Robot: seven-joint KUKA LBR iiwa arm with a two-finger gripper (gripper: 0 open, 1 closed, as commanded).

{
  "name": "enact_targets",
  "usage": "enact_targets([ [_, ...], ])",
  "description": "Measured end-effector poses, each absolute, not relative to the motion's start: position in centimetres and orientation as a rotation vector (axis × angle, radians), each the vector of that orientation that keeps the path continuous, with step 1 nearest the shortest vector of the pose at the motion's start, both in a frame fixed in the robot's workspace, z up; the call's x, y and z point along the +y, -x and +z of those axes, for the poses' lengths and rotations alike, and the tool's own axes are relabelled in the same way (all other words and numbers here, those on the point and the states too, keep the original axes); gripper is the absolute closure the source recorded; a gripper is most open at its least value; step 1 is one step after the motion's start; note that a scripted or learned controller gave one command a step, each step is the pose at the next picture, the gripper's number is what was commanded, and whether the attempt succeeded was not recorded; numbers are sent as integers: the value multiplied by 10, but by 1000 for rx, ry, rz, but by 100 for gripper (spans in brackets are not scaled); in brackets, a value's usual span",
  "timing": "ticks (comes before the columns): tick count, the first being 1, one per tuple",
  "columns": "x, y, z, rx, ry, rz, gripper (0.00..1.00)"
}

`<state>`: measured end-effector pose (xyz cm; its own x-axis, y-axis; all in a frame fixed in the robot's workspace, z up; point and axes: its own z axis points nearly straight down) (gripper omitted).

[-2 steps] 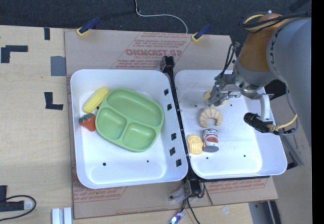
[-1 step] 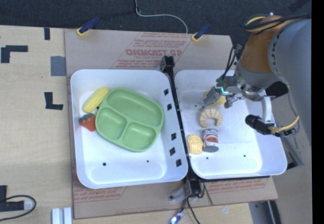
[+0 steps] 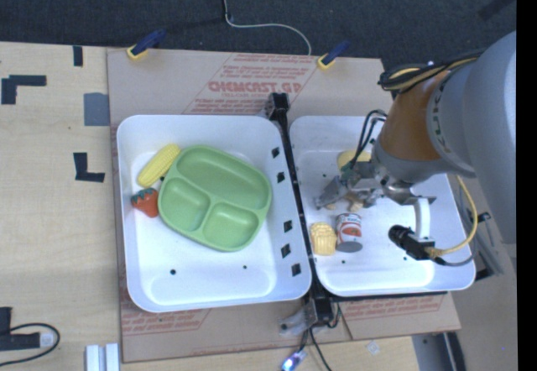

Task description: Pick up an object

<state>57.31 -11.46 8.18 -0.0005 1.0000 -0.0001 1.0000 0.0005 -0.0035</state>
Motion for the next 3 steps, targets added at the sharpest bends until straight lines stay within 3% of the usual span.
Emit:
enact_targets([
  [1, -115, -575, 94, -2221, 2219, 3, 100],
  [2, -61, -620, 191, -2235, 2218, -12, 100],
  [3, 20, -642, 184, -2231, 2209, -3, 100],
])
